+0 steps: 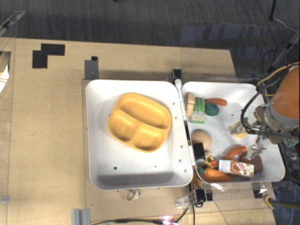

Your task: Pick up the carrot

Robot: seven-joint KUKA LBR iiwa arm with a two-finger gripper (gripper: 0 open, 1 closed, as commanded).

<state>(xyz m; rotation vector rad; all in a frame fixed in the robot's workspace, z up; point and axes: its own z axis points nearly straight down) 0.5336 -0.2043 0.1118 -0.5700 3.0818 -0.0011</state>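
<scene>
The carrot [216, 175] is orange and lies flat along the front wall of the right bin [234, 89], partly under a small red and white carton [236, 168]. My gripper [256, 147] hangs below the grey arm and its orange band [287, 100] at the right side of that bin. It is above and to the right of the carrot and well apart from it. Nothing shows in its grasp.
The right bin also holds an orange-red sausage shape [234, 151], a brown piece [257, 163], a beige round item [200, 137], a yellow piece [239, 131], a red chili [216, 101] and green items [201, 106]. A large yellow bread-like lump [139, 121] lies in the left bin [136, 172].
</scene>
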